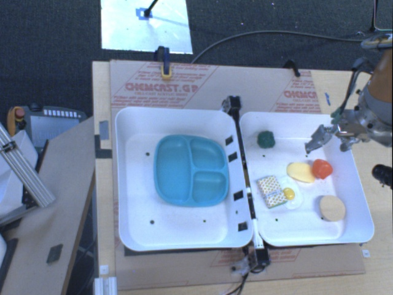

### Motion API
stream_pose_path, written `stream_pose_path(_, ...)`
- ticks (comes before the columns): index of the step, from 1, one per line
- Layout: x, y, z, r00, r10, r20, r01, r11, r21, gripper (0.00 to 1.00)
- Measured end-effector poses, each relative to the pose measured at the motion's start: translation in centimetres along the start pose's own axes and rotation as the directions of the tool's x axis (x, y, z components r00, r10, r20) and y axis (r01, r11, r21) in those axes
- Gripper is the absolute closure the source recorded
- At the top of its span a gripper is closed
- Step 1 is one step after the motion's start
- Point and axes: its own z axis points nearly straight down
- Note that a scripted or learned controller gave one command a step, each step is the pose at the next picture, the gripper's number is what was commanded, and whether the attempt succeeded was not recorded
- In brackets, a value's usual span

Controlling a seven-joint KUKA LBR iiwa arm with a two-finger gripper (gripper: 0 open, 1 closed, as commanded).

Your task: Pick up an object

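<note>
While poised above the right bin point(359, 165), gripper point(330, 139) with fingers spread, holding nothing.

The arm point(376, 88) is reached in from the right edge, wrist bent down and leftward. The gripper point(328, 139) is held low with its two fingers point(315, 141) spread apart, nothing clamped between them.
</note>
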Motion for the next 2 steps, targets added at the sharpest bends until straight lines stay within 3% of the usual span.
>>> stream_pose_path(1, 0.0, 0.2, -0.6, 1.000, -0.002, 0.002, 0.002, 1.000, -0.012, 0.00)
stream_pose_path(2, -0.4, 0.6, 3.7, 1.000, 0.000, 0.002, 0.000, 1.000, -0.009, 0.00)
